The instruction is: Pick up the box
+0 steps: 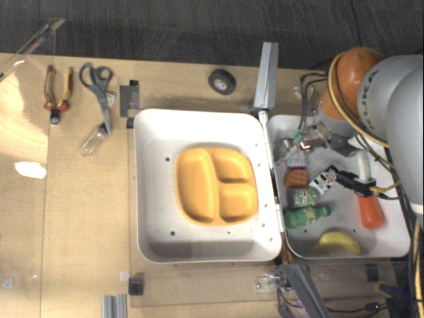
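Arm over the right bin [397, 247]
The small box [322, 179] lies aslant just below the gripper [311, 140]; its spread I cannot tell.

1. One camera is fixed above the bench [73, 230] and looks down at a slant — the far edge and a strip of dark floor [165, 12] lie along the top of the frame.
2. It stands far enough off to take in both white bins: the left bin [152, 237] near the middle, the right bin [391, 244] at the right side.
3. The arm [391, 91] enters from the right, large and close to the lens.
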`<state>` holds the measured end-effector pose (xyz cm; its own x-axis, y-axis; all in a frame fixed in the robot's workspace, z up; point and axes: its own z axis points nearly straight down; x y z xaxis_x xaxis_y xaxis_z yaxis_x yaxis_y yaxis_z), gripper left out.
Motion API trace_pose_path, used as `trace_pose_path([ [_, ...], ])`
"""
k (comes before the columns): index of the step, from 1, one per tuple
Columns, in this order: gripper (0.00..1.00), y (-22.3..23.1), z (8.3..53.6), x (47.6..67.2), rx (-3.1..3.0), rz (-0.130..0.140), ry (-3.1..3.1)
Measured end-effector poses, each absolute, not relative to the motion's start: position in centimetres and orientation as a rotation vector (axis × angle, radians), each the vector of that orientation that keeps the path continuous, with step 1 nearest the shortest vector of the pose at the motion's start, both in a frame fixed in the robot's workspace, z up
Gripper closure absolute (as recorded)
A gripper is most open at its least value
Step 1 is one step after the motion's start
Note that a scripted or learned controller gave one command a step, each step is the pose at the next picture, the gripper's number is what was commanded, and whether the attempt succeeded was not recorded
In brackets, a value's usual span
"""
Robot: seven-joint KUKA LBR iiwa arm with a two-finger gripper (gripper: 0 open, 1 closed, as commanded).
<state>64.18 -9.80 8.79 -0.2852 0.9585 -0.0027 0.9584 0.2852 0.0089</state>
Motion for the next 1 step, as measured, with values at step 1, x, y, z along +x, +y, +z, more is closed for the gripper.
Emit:
trace_pose_path([
  [1, 1.00, -9.74, 10.13, 64.48, 1.864, 0.015, 2.509],
])
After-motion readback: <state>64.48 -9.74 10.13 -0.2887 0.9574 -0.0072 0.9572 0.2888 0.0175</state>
